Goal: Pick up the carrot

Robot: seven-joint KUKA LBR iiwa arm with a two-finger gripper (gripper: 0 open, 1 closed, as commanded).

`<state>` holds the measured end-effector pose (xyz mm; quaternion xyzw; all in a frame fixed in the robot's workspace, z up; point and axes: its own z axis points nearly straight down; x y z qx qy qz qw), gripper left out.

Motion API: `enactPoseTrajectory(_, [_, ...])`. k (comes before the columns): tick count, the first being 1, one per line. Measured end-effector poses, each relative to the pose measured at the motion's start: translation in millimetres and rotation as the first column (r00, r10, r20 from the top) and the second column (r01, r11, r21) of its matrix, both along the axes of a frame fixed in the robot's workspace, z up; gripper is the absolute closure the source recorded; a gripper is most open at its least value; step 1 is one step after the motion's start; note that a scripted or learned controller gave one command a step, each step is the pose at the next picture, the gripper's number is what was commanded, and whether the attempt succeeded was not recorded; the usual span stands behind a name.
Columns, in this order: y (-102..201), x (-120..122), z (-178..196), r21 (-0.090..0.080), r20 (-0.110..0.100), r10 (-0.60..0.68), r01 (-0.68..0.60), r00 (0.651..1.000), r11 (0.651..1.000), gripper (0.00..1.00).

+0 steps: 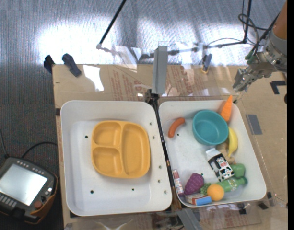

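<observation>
text: none legible | cardboard sheet (132,83): reddish print, too blurred | milk carton (217,164): cow pattern, no readable label

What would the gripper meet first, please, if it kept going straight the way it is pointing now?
Probably the carrot. The gripper points down and toward the right bin's far corner, where the carrot leans beside the teal bowl. Depth is unclear from this single view, so it might instead touch the bin's rim.

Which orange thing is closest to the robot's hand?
The pointed orange carrot by the right bin's top rim, just below the gripper. The orange sausage and round orange fruit lie farther.
</observation>
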<state>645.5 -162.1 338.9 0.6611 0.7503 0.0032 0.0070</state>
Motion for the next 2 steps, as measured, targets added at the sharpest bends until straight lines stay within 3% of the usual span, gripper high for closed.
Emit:
enactPoseTrajectory(1, [57, -32, -131, 0.004, -0.028, -0.232, 0.232, 0.972, 0.973, 1.00])
enactPoseTrajectory(2, [-50, -2, -117, 0.003, -0.015, 0.120, -0.120, 0.993, 0.993, 1.00])
